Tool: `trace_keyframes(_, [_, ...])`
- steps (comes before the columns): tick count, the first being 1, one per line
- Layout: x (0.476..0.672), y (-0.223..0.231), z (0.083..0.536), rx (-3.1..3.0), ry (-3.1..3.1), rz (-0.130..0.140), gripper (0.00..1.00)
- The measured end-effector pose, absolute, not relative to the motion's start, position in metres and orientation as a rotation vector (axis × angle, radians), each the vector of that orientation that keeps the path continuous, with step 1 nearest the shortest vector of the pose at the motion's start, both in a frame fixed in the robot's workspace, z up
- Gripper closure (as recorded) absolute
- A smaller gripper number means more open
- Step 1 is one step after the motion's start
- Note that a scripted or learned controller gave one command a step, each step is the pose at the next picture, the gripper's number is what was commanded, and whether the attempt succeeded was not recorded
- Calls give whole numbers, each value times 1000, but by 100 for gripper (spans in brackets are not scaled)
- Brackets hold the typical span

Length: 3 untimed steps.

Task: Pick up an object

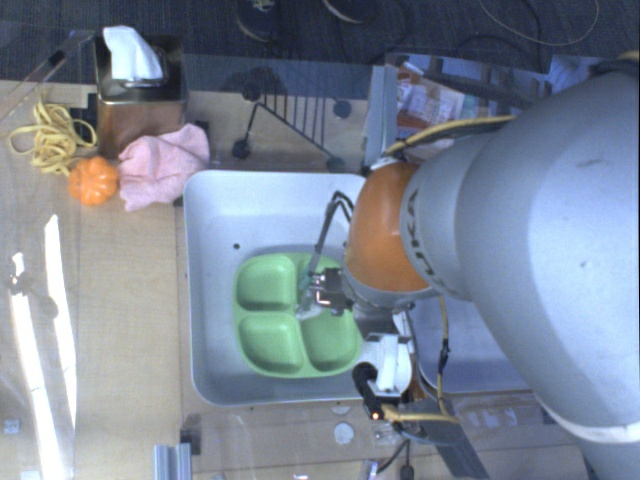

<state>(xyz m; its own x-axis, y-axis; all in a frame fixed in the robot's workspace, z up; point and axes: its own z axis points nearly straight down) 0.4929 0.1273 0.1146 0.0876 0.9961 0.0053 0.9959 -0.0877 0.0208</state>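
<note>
**Arm low over the green tray**

Pale wood bench [110,298] spreads under us, bearing a white bin [215,268]. We see the grey arm [530,228] reaching in from the right, its orange band just above the wrist. Inside the bin lies a green divided tray [270,318], and the gripper [322,293] sits at the tray's right edge. We cannot tell its state or whether it grips anything. We judge the approach nearly done; next comes a firm close and a lift.
</note>
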Motion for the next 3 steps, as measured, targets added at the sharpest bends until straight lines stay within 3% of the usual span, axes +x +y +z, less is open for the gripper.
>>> trace_keyframes(1, [496, 203, 102, 2579, 1749, 29, 0])
trace_keyframes(2, [497, 200, 110, 2575, 1750, 20, 100])
trace_keyframes(3, [492, 190, 268, 3113, 416, 5, 100])
